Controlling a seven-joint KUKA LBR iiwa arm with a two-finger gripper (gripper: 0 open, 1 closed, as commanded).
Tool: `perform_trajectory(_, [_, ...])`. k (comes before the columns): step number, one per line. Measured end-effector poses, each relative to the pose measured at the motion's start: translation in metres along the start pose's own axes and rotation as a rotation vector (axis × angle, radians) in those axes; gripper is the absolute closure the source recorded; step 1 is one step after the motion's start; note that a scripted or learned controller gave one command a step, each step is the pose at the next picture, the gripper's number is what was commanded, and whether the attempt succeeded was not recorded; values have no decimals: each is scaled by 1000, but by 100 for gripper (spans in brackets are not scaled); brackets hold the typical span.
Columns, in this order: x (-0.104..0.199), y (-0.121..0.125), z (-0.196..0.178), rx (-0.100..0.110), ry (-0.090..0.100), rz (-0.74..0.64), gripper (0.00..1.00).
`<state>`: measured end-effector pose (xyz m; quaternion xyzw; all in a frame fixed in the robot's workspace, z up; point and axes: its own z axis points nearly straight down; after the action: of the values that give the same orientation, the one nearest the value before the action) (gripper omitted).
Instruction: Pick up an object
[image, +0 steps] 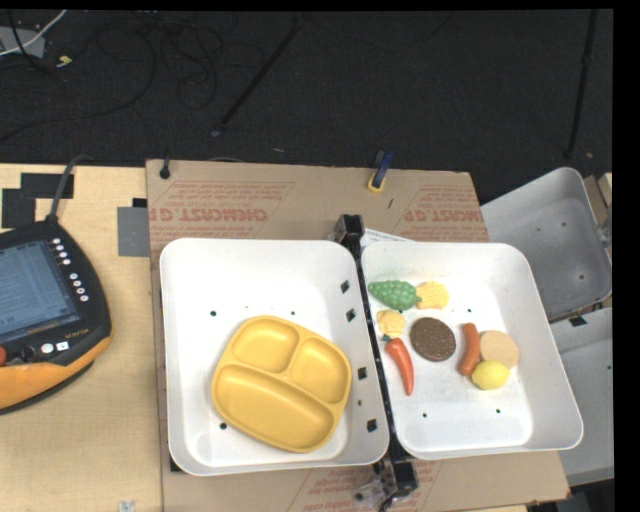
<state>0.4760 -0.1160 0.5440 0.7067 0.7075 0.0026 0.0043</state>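
Evidently I am at the start: nothing is lifted yet, and my gripper's state I cannot tell. The toy foods lie clustered in the right bin (545, 400). The lemon (490, 375), perhaps touching the beige bun (499, 349), sits on my arm's entry side. Next I should descend over one piece and close on it.

One fixed camera above the bench, looking down at a slant, both white bins (200, 270) in frame

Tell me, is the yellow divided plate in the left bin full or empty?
Empty: the yellow plate shows three bare compartments.
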Motion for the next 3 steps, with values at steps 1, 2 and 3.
perform_trajectory(1, [34, -2, 106, 23, 5, -2, 100])
perform_trajectory(2, [19, 0, 0, 1, 0, -3, 100])
perform_trajectory(3, [52, -2, 117, 25, 5, -2, 100])
